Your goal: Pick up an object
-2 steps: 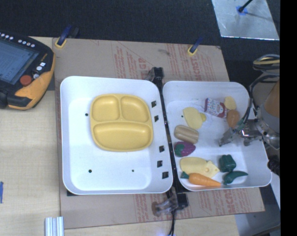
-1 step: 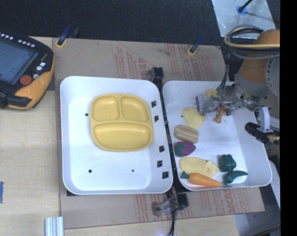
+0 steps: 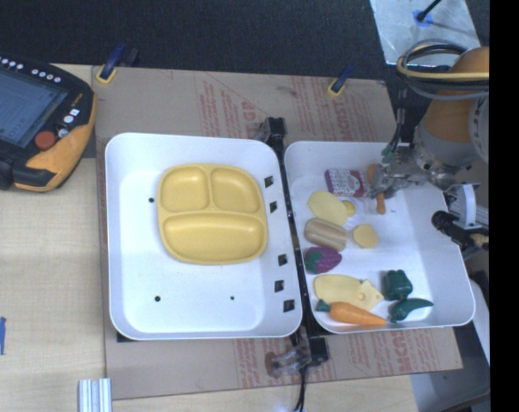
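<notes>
Claw (image 3: 381, 181) hovers beside pink packet (image 3: 343, 181).

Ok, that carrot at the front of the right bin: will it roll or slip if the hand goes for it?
The carrot looks like smooth moulded plastic, so probably stiff, light and a bit slippery. Its tapered, rounded shape suggests it could roll or pivot when nudged. It lies close to the bin's front wall and against the yellow piece, which may limit rolling but crowd the hand.

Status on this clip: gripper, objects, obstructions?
Gripper low over the right white bin, by the small pink packet. Nothing seen between its fingers. Toy foods crowd the bin; yellow divided plate sits apart, left bin.
</notes>
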You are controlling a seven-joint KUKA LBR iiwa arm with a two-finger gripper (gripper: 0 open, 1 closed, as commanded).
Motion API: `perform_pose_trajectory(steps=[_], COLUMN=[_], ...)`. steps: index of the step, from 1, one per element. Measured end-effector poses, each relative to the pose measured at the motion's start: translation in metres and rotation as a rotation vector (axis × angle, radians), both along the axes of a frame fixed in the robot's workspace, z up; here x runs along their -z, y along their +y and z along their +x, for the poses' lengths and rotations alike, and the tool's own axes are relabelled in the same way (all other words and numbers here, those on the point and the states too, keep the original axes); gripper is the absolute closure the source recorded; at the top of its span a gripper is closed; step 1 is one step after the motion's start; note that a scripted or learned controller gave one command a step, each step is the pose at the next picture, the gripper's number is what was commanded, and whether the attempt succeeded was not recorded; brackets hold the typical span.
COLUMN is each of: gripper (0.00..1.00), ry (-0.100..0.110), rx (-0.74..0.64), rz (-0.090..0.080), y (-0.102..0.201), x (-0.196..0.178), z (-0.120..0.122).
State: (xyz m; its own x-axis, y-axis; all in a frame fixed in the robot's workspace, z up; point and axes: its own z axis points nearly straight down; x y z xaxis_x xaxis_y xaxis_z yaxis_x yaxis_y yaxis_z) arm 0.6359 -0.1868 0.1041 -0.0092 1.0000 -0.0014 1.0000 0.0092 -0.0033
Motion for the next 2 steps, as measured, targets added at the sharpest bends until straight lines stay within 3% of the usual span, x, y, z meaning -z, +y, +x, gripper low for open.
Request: perform_pose_trajectory(steps=[1,2], gripper=[1.00,1.00], ry=[0.001,-0.006], rx=[0.006,0.000], rz=[0.001,0.002], y=[0.023,0.071], x=[-0.037,-0.088], z=[-0.040,-0.024])
